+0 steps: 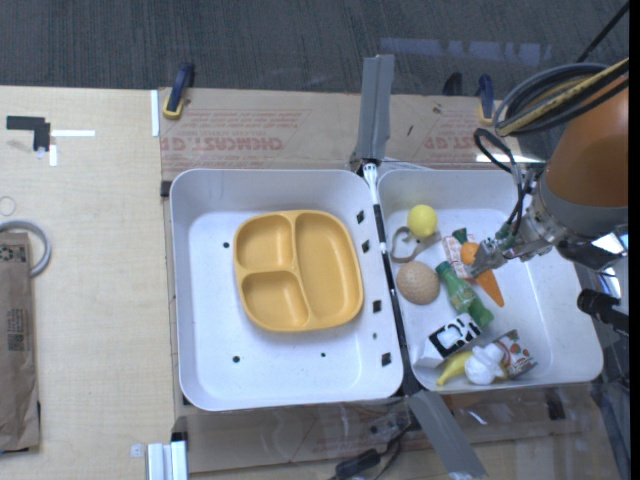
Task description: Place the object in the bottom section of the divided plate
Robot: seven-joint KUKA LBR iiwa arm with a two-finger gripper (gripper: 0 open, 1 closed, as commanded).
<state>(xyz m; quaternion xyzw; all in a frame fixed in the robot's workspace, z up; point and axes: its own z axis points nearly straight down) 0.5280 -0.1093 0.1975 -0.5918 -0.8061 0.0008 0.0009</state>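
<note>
Reaching into the right bin [560,358], gripper [487,260] sits low over the clutter by the carrot [487,286], so this reads as the pick step; can't tell if the jaws are apart or together, too small and blurred. Carrot, probably the target, lies in the right bin beside the green bottle [462,290], long axis diagonal, tip pointing lower right. Next move needs a firm grasp, lift, then carry left to the yellow divided plate [297,268], bottom section [275,298].
</note>
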